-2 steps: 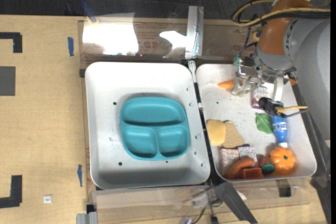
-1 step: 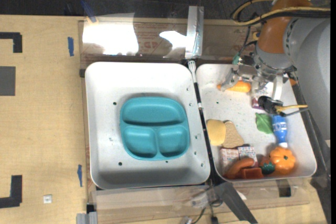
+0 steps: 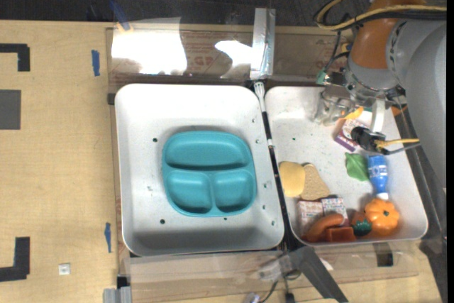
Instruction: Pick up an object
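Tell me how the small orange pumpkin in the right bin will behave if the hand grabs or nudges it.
The pumpkin looks round and squat, so a nudge would probably roll or slide it. Its surface looks smooth, so fingers may slip off its curved sides. It sits crowded in the bin's corner beside a blue bottle, which probably leaves little room.

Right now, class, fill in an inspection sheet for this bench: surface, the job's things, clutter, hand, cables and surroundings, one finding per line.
Surface: two white bins side by side; left bin, right bin.
Job's things: in the right bin, an orange pumpkin, blue bottle, green piece, yellow wedge, red packet.
Clutter: a teal divided tray lies in the left bin.
Hand: hand low over the right bin's far end; finger state unclear.
Cables: yellow and black cables loop behind the arm.
Surroundings: cardboard panel left; clear sheet behind.
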You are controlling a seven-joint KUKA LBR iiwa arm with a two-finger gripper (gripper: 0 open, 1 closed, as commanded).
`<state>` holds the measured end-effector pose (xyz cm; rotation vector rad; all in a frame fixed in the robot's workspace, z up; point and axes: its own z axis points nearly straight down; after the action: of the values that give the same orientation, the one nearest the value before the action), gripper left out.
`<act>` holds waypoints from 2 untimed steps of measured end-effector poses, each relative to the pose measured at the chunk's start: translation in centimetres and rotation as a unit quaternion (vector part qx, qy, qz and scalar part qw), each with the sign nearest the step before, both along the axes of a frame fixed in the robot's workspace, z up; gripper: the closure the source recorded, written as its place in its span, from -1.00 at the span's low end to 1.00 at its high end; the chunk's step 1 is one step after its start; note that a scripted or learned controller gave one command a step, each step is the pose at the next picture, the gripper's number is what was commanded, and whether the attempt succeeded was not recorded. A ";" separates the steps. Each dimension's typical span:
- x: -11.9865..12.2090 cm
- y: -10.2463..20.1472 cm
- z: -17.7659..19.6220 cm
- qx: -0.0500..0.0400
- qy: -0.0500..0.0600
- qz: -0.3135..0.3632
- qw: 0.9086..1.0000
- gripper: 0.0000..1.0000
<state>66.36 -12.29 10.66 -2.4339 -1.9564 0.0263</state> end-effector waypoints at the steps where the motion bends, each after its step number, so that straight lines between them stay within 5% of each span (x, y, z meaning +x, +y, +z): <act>1: 0.9 -7.8 2.5 0.003 -0.019 0.108 0.994 1.00; 2: 0.4 -2.6 0.8 0.002 -0.013 0.277 0.961 1.00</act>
<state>66.76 -14.92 11.48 -1.8083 -2.5689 -0.0013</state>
